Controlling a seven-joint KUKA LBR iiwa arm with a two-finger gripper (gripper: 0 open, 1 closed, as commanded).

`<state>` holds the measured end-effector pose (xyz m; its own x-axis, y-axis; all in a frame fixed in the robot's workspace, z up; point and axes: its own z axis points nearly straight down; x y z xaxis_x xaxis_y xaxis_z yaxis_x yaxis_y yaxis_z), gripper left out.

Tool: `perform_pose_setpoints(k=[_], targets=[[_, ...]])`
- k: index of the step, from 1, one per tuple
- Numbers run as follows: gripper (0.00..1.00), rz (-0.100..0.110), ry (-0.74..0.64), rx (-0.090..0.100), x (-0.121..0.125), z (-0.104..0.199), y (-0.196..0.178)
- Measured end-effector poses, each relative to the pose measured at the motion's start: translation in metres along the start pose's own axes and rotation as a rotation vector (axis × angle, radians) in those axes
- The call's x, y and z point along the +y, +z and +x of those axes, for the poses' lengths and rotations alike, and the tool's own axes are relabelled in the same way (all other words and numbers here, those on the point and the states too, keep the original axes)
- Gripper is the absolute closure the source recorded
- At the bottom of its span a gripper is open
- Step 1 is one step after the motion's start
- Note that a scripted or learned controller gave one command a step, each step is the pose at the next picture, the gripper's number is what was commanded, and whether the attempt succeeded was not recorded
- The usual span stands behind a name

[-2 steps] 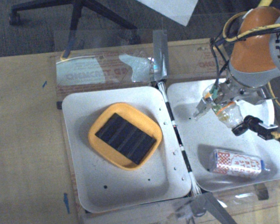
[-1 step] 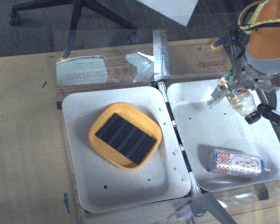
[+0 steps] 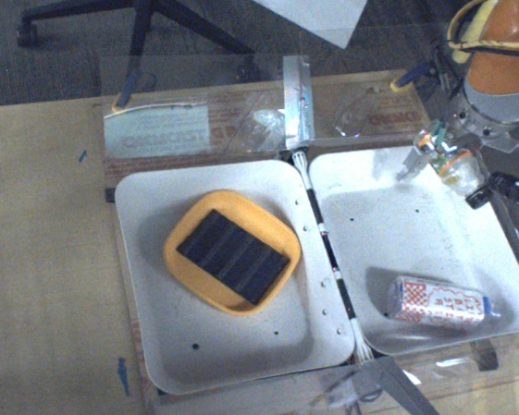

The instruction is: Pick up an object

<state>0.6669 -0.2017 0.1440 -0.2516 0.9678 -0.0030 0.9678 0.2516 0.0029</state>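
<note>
From the overhead camera view we see the gripper [image 3: 440,155] parked at the far right rim of the right bin [image 3: 384,322], and we cannot tell how its tips are set; it carries nothing. A red-and-white patterned tube [image 3: 435,302] lies near that bin's front edge, and an orange pad with a dark ribbed panel [image 3: 232,251] sits tilted in the left bin [image 3: 164,352]. We judge the tube could roll or slip from a pinch, while the pad looks too wide to grasp anywhere but its edge.
</note>
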Motion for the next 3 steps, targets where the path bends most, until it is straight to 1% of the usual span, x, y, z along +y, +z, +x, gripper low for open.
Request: perform_pose_setpoints(k=[1,2,3], targets=[[0.0,0.007,0.331,0.003,0.012,0.045,0.015],[0.0,0.011,0.19,0.027,0.002,-0.005,0.054],[0.0,0.006,-0.118,0.006,0.001,0.003,0.041]])
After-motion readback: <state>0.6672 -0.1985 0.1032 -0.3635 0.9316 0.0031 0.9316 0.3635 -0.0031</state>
